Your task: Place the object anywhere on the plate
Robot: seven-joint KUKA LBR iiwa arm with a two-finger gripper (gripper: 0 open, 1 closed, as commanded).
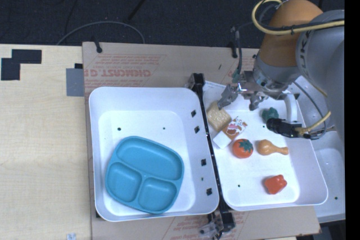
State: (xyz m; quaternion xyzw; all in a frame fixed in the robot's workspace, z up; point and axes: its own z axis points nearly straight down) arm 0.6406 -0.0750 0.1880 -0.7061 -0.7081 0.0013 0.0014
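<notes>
Blue plate (145,174) with three compartments, lying in the left bin (101,121), lower centre of the frame. Gripper (243,97) at upper right, above the far edge of the right bin (315,188), fingers spread apart, nothing between them. Just below: a tan cracker-like square (218,117) and a small printed packet (234,128). Further down: red tomato (242,148), orange-tan drumstick shape (271,148), red pepper-like piece (274,184). Small dark green item (269,114) beside the wrist.

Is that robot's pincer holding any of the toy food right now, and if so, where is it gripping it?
Nothing is held. The pincer hangs open over the right bin's far end, with no object between its fingers; the cracker lies just below it.
</notes>
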